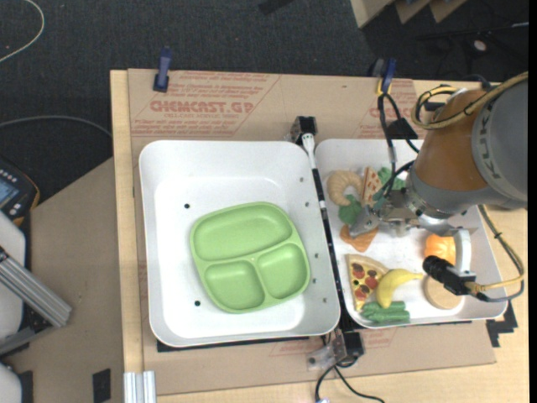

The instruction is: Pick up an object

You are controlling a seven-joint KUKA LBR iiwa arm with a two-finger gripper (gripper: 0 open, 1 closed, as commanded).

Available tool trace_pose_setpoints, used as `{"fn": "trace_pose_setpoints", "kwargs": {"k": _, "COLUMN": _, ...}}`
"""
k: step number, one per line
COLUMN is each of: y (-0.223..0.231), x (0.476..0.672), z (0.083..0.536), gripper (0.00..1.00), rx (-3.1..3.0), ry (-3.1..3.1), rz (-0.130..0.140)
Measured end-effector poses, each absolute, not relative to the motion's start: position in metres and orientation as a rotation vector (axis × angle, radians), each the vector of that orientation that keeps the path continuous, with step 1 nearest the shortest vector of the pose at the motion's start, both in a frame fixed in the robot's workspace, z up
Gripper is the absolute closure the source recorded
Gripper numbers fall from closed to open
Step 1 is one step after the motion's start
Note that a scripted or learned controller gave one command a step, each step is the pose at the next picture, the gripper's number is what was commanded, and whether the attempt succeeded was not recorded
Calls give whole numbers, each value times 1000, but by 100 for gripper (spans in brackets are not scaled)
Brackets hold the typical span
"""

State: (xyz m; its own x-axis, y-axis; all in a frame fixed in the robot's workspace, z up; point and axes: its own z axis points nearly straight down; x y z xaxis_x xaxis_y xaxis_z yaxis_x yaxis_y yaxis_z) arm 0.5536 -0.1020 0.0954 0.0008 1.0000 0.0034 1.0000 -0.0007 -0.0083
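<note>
My gripper [362,217] reaches down into the right bin [491,309] from the right, with its tip low among the toy foods at the bin's left side. A beige croissant [339,185] and a pizza slice [370,183] lie just behind the tip. An orange wedge [362,241] lies just in front of it. Nearer the front are a second pizza slice [362,277], a yellow banana [394,282] and green beans [386,312]. An orange fruit [438,248] and a tan disc [442,297] sit under the wrist. The arm body hides the bin's right half.
The left bin [159,225] holds a green divided plate [248,255]. A black divider [317,193] runs between the two bins. Cables [388,116] trail from the arm over the back of the right bin.
</note>
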Motion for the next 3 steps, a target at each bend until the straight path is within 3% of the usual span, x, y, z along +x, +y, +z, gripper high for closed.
{"fn": "trace_pose_setpoints", "kwargs": {"k": 1, "y": -61, "x": 476, "z": 189, "gripper": 0, "rx": -2217, "ry": -2221, "rz": -2}}
{"fn": "trace_pose_setpoints", "kwargs": {"k": 2, "y": -106, "x": 479, "z": 82, "gripper": 0, "rx": -2224, "ry": -2214, "rz": -1}}
{"fn": "trace_pose_setpoints", "kwargs": {"k": 3, "y": -105, "x": 482, "z": 99, "gripper": 100, "rx": -2230, "ry": -2225, "rz": -9}}
